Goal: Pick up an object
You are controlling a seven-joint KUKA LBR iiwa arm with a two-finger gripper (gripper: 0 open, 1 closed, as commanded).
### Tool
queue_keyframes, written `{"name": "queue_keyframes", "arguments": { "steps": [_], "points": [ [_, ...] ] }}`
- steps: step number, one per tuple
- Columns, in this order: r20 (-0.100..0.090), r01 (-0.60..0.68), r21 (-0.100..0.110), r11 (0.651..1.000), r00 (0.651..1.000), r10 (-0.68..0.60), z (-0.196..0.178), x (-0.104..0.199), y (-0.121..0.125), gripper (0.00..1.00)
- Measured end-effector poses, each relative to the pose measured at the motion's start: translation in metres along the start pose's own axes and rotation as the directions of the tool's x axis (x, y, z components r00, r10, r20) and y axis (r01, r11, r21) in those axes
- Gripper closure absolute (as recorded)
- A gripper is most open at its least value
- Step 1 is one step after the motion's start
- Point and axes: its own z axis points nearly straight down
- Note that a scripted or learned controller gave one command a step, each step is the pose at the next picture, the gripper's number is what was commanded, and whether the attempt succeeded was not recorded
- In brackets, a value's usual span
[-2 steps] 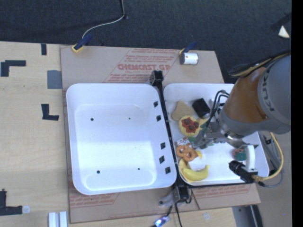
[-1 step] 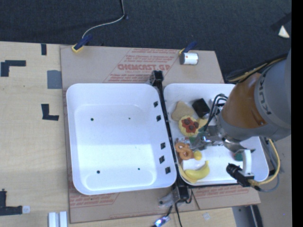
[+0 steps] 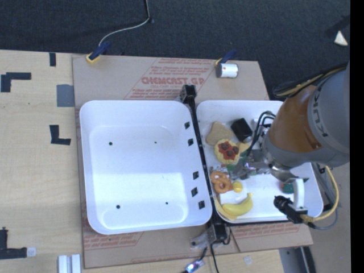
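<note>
The right bin (image 3: 263, 103) holds several small items: a tan toast slice (image 3: 218, 132), a black block (image 3: 241, 128), a pizza slice with red dots (image 3: 227, 151), a glazed donut (image 3: 220, 181), a yellow banana (image 3: 238, 207) and a teal piece (image 3: 289, 186). My gripper (image 3: 245, 166) is low in this bin, just right of the pizza slice and above the donut, beside a green item (image 3: 234, 167). The wrist hides what lies beneath it. I see no item lifted off the bin floor.
The left bin (image 3: 136, 169) lies alongside, parted from the right one by a black-clipped divider (image 3: 196, 152). The arm's grey and orange body (image 3: 301, 127) covers the right bin's right half. A small white cylinder (image 3: 228, 70) sits on the cardboard behind the bins.
</note>
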Motion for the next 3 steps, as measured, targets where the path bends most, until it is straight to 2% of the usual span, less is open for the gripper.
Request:
{"name": "queue_keyframes", "arguments": {
  "steps": [1,2,3],
  "points": [
    [-0.002,0.001,0.004,1.000,1.000,-0.001,-0.009,0.001,-0.001,1.00],
    [-0.010,0.014,0.005,1.000,1.000,-0.014,-0.066,0.038,0.139,1.00],
    [-0.010,0.009,0.012,1.000,1.000,-0.009,0.019,0.009,0.080,1.00]
  ]
}}
